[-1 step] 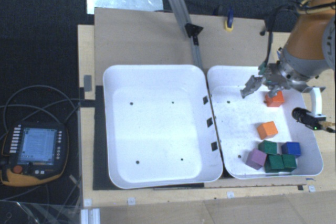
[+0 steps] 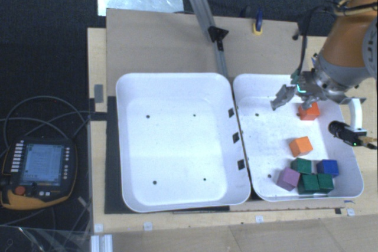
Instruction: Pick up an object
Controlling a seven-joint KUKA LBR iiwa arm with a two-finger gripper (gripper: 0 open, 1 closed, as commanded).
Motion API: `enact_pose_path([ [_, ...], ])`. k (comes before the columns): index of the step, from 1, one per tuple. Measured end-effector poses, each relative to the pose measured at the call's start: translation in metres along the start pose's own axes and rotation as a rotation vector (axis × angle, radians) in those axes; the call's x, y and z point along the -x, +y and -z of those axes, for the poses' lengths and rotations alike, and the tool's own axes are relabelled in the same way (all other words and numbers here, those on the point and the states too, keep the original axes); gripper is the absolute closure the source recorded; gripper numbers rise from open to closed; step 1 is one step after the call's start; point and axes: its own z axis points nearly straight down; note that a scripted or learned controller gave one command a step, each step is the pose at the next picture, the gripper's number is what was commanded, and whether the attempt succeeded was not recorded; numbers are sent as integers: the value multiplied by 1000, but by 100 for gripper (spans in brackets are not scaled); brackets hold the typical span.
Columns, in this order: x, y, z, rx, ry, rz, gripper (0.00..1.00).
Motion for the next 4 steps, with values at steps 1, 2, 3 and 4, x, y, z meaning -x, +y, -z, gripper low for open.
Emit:
enact_pose_path([
  [1, 9, 4, -54, -5, -1, -3, 0],
  [2, 9, 4, -106, -5, -1, -2, 0],
  [3, 9, 6, -92, 2, -1, 0, 100],
  [4, 17, 15, -41, 6, -3, -1, 100],
])
